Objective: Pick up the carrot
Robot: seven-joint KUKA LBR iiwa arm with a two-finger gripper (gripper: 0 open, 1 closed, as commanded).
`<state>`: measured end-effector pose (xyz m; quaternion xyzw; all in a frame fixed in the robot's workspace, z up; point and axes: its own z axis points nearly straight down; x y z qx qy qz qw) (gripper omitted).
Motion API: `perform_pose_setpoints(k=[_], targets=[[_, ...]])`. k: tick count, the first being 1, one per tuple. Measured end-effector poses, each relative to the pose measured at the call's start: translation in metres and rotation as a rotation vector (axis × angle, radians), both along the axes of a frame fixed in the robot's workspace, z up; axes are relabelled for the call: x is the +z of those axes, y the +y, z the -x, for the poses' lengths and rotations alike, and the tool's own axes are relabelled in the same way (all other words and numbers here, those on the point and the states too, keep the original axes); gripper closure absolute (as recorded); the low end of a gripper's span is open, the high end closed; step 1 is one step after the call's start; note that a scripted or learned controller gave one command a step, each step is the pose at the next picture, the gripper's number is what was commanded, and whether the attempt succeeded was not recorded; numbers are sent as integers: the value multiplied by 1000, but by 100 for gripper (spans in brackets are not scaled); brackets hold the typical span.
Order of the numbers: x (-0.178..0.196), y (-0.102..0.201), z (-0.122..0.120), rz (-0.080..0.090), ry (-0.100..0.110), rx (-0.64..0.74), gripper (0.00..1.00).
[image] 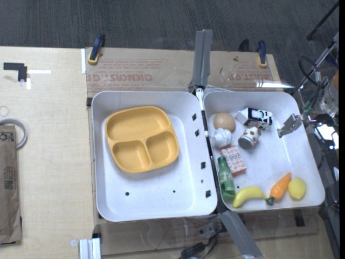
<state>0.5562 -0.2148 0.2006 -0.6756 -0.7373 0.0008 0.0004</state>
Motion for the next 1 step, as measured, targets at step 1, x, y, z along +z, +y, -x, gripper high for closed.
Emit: perform_pose_setpoints(k=[1], targets=[[-58,-5,72,-4,4,-247,0]])
